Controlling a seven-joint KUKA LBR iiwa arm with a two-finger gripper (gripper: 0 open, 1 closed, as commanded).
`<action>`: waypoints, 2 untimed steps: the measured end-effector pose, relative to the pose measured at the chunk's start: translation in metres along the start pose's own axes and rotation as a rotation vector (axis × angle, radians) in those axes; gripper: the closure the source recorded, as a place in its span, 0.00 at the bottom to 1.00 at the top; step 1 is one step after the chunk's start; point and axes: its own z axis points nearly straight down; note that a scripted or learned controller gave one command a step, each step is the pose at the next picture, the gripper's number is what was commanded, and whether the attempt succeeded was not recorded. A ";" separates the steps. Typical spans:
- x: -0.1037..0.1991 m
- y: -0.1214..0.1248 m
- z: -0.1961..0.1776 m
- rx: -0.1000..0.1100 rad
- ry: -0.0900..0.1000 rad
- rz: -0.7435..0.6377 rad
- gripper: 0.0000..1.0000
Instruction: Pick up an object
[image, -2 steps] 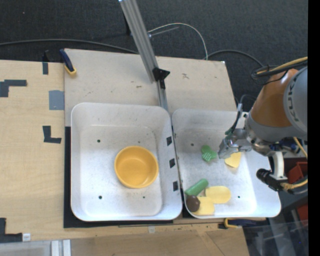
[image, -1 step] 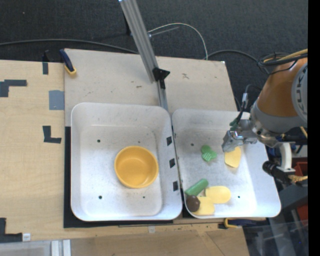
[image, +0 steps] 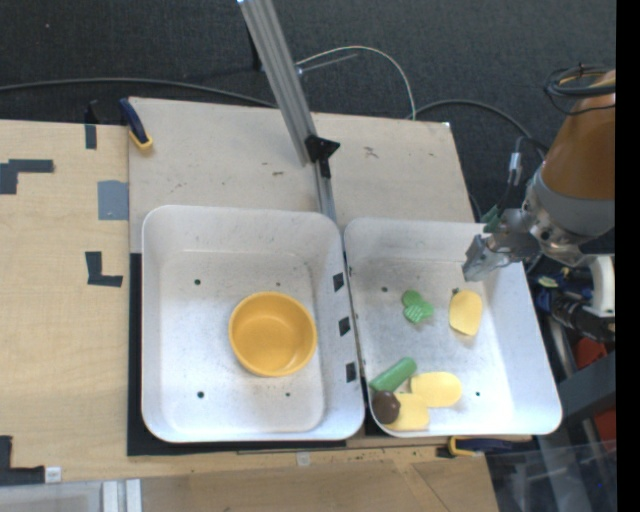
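The gripper is hovering over the upper right part of the right bin, at about two o'clock from that bin's middle, with nothing visible between its fingers; whether they are spread or closed cannot be told at this angle. The grey arm with its orange band is reaching in from three o'clock.

Just below the gripper, at five o'clock from it, a pale yellow piece is lying on the bin floor. At nine o'clock from that piece a small green ridged object is lying nearby. Toward six o'clock in the bin, a green cylinder, a dark brown object and a larger yellow object are sitting clustered together, touching.

In the left bin, a yellow bowl is sitting upright near the middle.
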 end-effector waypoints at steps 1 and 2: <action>0.000 0.000 -0.003 0.007 0.002 0.001 1.00; 0.054 0.014 -0.006 0.007 0.003 -0.004 1.00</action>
